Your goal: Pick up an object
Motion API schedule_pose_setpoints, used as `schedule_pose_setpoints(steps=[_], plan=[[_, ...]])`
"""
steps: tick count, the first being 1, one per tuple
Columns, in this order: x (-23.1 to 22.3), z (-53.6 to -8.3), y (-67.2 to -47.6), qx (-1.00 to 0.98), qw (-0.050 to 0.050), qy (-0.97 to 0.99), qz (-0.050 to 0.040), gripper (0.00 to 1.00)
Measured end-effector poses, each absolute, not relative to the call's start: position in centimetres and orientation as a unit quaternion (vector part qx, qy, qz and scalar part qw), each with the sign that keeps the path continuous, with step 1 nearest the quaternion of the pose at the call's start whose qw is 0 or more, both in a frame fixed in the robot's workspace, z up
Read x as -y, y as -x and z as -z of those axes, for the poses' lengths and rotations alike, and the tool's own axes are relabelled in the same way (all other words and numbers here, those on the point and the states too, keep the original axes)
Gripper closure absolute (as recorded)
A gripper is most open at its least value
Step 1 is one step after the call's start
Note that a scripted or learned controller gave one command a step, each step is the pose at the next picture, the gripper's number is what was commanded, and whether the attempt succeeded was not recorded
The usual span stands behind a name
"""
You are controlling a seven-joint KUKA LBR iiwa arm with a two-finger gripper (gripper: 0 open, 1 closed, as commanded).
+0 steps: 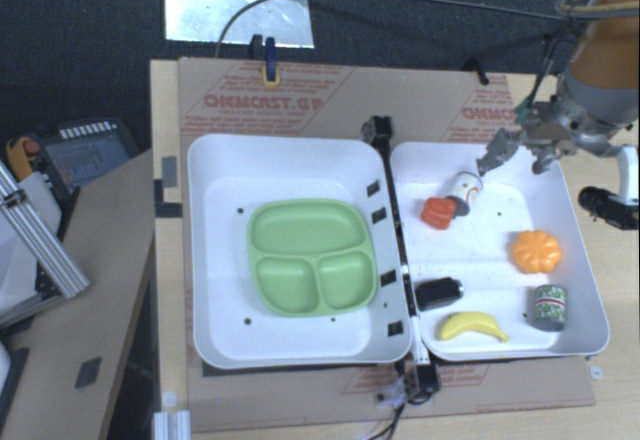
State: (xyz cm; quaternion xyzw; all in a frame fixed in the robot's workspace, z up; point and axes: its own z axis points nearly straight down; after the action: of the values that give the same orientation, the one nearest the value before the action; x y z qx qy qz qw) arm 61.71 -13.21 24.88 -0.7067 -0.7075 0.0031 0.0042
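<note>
Orange pumpkin (pixel 536 250) untouched | claw (pixel 517 154) spread, grasping nothing, above right bin (pixel 590 273) | I fear clipping the red toy (pixel 438 213), knocking it aside

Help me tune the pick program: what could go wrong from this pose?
The gripper hangs over the right bin's far edge, nearest the small white object. That object touches the red one, so closing there may nudge or catch both. Coming down slightly off, a finger might also strike the bin's far wall.
</note>
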Motion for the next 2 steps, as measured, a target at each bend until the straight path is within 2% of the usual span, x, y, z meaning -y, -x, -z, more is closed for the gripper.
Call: schedule_pose_setpoints(steps=[1,2], plan=[[13.2,-25.6,-61.9,0.708,-0.001,0.706,0.0005,0.00],[12.7,-21.2,-61.5,0.708,0.000,0.706,-0.0004,0.00]])
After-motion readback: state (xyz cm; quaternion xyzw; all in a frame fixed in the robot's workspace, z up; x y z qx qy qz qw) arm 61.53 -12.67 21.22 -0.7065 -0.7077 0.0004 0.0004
